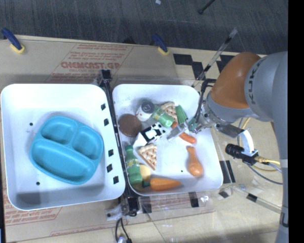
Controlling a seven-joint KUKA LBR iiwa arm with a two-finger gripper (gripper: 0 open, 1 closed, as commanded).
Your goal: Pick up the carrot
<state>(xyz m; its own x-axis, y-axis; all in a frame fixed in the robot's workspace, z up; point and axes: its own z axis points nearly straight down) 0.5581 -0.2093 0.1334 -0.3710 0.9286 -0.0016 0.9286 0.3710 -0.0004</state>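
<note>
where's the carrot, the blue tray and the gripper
carrot (164, 184): camera view, middle of its orange body
blue tray (66, 148): camera view, ridge between its compartments
gripper (184, 128): camera view, at its fingertips

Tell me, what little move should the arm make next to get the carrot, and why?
Probably shift the gripper toward the bin's near edge. The carrot lies there by the right bin front wall, apart from the gripper, which sits further back over the cluttered middle, beside a small orange piece.
</note>
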